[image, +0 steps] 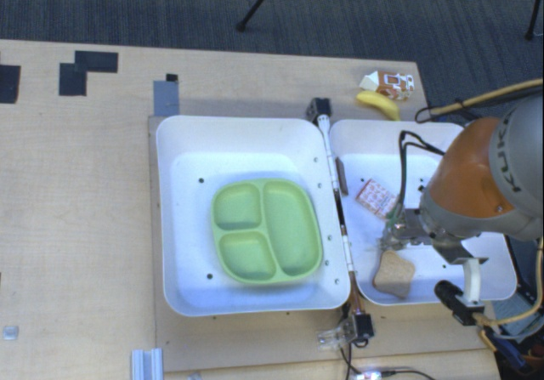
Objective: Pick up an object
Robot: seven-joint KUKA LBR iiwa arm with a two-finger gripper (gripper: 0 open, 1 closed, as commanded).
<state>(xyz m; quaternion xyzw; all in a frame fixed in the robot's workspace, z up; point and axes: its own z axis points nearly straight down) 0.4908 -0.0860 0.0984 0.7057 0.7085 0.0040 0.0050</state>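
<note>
In the right bin (501, 280) a tan, bread-like block (394, 275) lies near the front left corner. A small red and white packet (375, 197) lies further back in the same bin. My gripper (396, 238) hangs low between the two, just behind the tan block and close to its upper edge. The grey wrist and its orange band (472, 170) reach in from the right and hide the middle of the bin. Nothing visibly sits in the gripper.
The left bin (183, 200) holds a green divided plate (265, 231). Behind the right bin, on the bench, lie a yellow banana (376, 102) and a small carton (393, 82). Cables run along the bench's front right.
</note>
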